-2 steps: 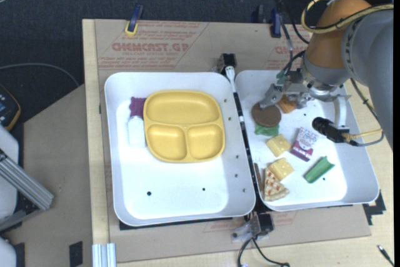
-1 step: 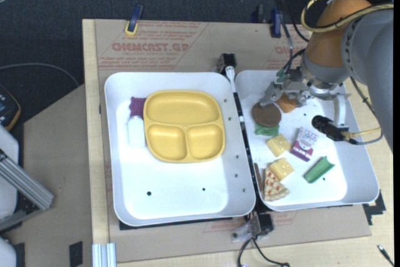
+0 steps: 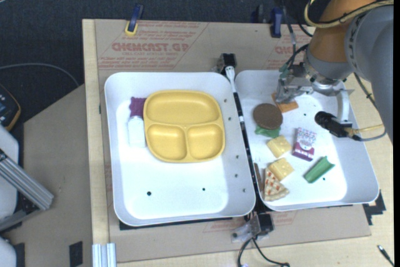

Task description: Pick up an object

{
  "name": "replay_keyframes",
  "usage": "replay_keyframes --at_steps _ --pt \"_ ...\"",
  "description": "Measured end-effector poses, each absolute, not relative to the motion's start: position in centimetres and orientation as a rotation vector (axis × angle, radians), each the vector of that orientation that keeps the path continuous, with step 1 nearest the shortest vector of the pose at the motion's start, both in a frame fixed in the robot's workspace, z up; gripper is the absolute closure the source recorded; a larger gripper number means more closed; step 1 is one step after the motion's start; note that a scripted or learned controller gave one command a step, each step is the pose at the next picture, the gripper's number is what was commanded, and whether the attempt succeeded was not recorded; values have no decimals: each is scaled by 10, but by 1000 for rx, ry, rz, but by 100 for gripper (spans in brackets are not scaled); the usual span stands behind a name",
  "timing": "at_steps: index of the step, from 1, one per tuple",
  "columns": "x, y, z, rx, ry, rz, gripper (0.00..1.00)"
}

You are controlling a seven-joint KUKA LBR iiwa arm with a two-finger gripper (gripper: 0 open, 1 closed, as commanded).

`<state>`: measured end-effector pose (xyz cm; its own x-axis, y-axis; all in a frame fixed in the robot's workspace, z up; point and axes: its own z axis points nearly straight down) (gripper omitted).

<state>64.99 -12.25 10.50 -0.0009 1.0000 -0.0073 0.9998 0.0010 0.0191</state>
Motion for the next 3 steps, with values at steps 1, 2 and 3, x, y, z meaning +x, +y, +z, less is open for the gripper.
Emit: replay_keyframes --at_steps 1,2,3 --pt "648 -130 152 2218 2217 4 100" --pt "649 -120 203 2216 2219 5 100" --pt "650 -120 227 2217 2219 5 100"
